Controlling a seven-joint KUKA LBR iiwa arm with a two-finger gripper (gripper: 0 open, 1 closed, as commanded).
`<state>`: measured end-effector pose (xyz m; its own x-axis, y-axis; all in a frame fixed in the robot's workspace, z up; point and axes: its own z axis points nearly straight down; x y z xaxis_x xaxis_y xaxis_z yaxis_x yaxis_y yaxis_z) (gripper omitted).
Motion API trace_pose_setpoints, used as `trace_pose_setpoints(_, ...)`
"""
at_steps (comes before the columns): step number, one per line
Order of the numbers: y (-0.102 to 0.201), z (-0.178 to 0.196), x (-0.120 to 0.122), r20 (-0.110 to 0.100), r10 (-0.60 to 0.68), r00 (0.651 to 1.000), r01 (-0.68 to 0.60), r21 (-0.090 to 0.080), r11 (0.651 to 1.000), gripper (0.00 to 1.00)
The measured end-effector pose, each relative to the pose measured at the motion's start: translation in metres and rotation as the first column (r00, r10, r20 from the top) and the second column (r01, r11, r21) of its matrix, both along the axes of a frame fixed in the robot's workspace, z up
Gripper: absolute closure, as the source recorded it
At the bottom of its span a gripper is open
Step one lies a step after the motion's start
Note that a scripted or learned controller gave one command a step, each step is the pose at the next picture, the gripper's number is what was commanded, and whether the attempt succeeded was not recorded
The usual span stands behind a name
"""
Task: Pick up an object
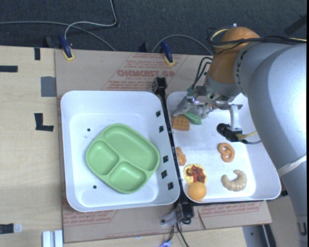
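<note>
The hand (191, 107) sits low over the far-left corner of the right bin (247, 148), directly above a green toy (193, 118) and a waffle piece (181, 123) that lie touching each other beneath it. Whether the hand is released or clenched cannot be told. A pretzel (226, 151) lies well apart from the hand, toward the bin's middle.

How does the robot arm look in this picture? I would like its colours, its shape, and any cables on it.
The arm is a thick, rounded body in smooth light grey. Above the wrist sits a glossy orange band. Thin dark cables loop around that orange part and run down toward the wrist. The tool at the end is a small metal grey assembly, with a black part beside it.
</note>
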<state>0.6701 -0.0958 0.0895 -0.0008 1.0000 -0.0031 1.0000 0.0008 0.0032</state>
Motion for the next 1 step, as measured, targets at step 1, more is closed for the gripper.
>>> trace_pose_setpoints(1,-0.0034,0.0001,0.0001,0.000,0.001,1.000,-0.001,0.002,1.000,0.00)
